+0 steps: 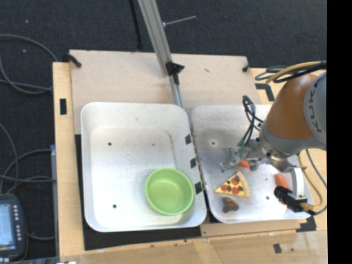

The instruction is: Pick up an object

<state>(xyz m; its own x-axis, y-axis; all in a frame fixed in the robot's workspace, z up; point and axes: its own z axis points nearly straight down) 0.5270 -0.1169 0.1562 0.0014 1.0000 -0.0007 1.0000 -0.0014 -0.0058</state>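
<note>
My gripper (242, 163) is low in the right bin (215, 126), near its middle, with its fingers (228, 164) spread open. A small orange piece (244, 163) shows between them, and I cannot tell whether they touch it. Just below the gripper lies a toy pizza slice (233, 186), yellow with red dots. A small brown lump (229, 204) rests in front of the slice. An orange carrot-like piece (280, 179) lies to the right, beside the wrist.
A green bowl (169, 190) stands in the left bin (110, 131), at its front right corner. A slanted metal pole (159, 37) rises behind the bins. The divider between the bins runs just left of the pizza slice.
</note>
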